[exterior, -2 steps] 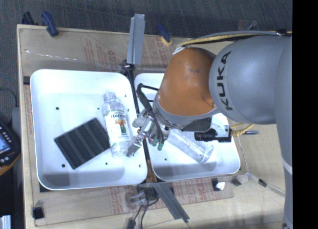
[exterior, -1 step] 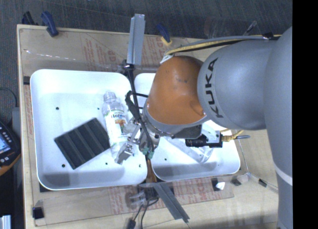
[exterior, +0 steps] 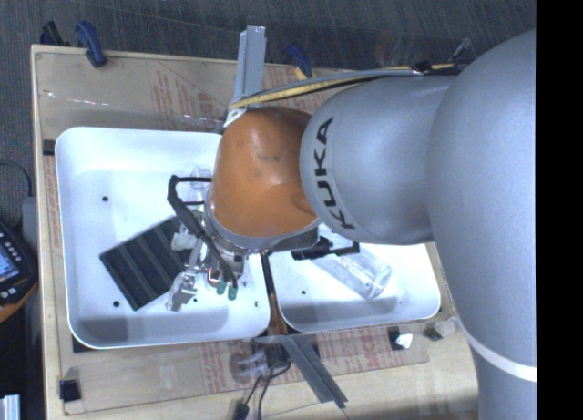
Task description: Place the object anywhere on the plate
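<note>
Clear, glassy object [exterior: 357,272]: you'll find it lying on its side in the right bin [exterior: 428,304], near that bin's middle, tilted on a diagonal. Nothing touches it except the bin floor. A thin black part of the wrist hardware reaches over the bin's left end, just beside the object's upper-left end; contact there can't be judged.

Plate [exterior: 141,268]: dark, ribbed, rectangular slab, flat on the floor of the left bin [exterior: 73,227], set at a slant toward the bin's lower middle. It is well apart from the object, with both bins' inner walls between them.

Gripper [exterior: 205,286]: over the left bin, at the plate's right edge, pointing down toward the bin's near wall. You can't tell from this angle whether it is released or clenched; metal parts and small green tips crowd together. No object visible in it.

Arm [exterior: 410,163]: fills the right of your view, grey, lettered KUKA, with the orange band [exterior: 260,172] hanging over the seam between the bins and hiding their upper inner corners.

Bench [exterior: 137,368]: pale board under both bins. Blue clamp [exterior: 89,45] at its far left corner. A dark handset [exterior: 14,263] with a lit blue screen sits off the bench's left side.
</note>
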